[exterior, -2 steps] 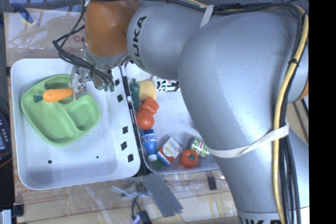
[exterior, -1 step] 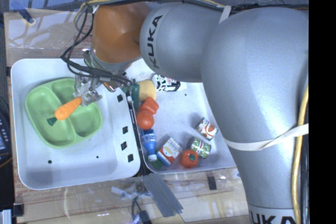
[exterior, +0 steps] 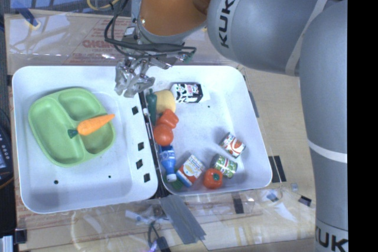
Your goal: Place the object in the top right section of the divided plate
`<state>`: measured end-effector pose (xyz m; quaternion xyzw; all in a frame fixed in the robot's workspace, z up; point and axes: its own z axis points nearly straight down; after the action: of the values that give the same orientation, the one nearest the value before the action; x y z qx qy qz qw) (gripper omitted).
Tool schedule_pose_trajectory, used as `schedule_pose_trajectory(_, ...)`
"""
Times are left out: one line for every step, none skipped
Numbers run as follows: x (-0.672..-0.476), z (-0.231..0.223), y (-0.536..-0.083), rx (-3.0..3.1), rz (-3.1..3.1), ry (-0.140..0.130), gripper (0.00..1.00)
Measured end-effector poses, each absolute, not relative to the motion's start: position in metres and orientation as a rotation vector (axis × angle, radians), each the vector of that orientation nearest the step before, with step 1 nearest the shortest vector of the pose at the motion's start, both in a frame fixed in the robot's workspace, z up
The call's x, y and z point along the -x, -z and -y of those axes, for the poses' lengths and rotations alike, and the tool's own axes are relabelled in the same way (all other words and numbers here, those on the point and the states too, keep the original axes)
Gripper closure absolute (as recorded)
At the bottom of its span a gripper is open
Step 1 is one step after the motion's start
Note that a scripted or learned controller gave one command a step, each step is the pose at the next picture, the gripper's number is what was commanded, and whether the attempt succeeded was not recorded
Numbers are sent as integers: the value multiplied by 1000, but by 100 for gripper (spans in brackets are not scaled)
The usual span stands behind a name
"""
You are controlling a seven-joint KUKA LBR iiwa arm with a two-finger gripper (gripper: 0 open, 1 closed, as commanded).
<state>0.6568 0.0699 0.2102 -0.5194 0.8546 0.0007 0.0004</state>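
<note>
A green divided plate point(exterior: 56, 127) lies in the left bin point(exterior: 88, 192). An orange toy carrot point(exterior: 93, 125) with a green stem rests across the plate's right side, its tip reaching over the rim. My gripper point(exterior: 131, 84) hangs above the back edge of the bins, near the divider between them, up and to the right of the carrot. Nothing shows between its fingers.
The right bin point(exterior: 254, 138) holds a milk carton point(exterior: 188, 92), a yellow item point(exterior: 165, 101), a red pepper point(exterior: 168, 120), a tomato point(exterior: 163, 136), a blue bottle point(exterior: 168, 161), small juice cartons point(exterior: 190, 170) and cans point(exterior: 232, 145). The big arm point(exterior: 260, 15) spans the upper right.
</note>
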Motion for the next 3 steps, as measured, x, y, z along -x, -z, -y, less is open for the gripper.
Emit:
schedule_pose_trajectory(-615,-114,-117,1526,-2746,1,100)
schedule_pose_trajectory(-660,-162,-109,1746,-2605,10,100)
schedule_pose_trajectory(-588,-153,-107,685,-3025,17,100)
